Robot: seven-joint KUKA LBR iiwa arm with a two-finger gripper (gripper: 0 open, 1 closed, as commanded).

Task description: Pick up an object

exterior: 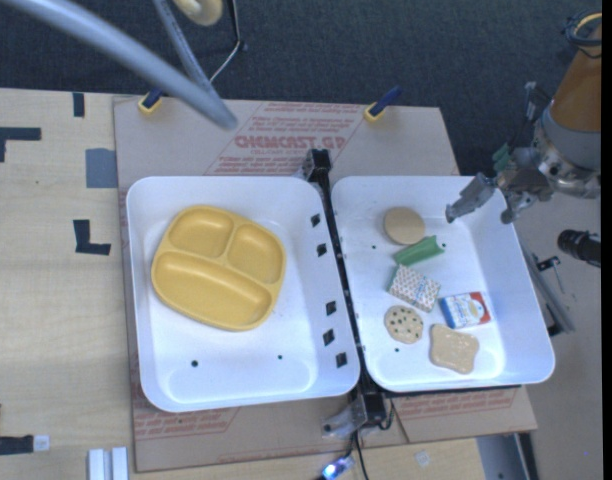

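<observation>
Food items crowd the right bin [506, 298], and we use that bin as our landmark throughout. Inside it we count a round tan biscuit [404, 225] toward its far side, a green block [418, 252] just nearer than the biscuit, a patterned white packet [414, 288] at its middle, a chocolate-chip cookie [403, 324] and a blue-and-white carton [464, 310] nearer still, and a slice of toast [454, 349] closest to its near rim. Left of it, the second bin holds a yellow divided plate [218, 266].

We see the gripper [486, 196] at the bin's far right corner, above the rim, its fingers spread apart with nothing between them. No object is yet chosen, as far as we can judge.

Our worry is the crowding. The green block touches or nearly touches the biscuit and the packet, so a descent between them could push one aside or catch two at once. Flat items like the cookie and toast may slip out of a pinch. A descent from the present position could also strike the bin's rim.
</observation>
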